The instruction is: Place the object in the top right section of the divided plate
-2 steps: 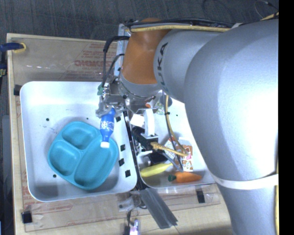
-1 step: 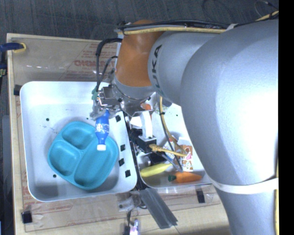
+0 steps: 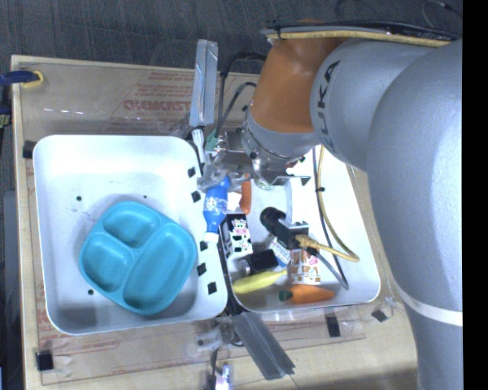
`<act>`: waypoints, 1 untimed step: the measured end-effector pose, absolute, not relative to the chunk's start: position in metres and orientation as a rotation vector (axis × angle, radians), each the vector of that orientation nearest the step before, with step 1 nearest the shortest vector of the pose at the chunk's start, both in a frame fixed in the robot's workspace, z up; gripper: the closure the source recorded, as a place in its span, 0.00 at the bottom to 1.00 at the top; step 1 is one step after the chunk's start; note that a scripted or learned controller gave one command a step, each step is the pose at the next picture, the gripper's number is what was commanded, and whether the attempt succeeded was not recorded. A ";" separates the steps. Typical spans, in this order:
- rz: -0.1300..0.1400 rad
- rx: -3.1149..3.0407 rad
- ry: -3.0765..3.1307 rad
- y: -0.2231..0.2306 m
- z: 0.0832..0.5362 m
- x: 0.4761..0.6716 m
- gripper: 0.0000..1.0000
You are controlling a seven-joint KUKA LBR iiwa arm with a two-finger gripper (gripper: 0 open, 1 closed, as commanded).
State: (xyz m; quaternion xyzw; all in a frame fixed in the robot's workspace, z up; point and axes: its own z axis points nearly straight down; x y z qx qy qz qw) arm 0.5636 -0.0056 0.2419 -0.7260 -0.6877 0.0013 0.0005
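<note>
A blue divided plate (image 3: 138, 255) lies alone in the left bin (image 3: 57, 169); the right bin (image 3: 362, 276) holds a banana (image 3: 259, 281), carrot (image 3: 307, 295) and clutter.

bins (image 3: 57, 218): two, white
divided plate (image 3: 138, 256): one, blue
banana (image 3: 259, 281): one, yellow
carrot (image 3: 307, 295): one, orange
blue bottle (image 3: 216, 204): one
cow-patterned toy (image 3: 239, 237): one

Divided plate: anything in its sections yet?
Empty. The blue divided plate in the left bin shows bare sections; the toys sit in the right bin.
</note>
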 end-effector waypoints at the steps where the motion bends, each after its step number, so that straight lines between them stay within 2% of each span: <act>1: 0.006 -2.166 -2.272 0.042 0.190 0.544 1.00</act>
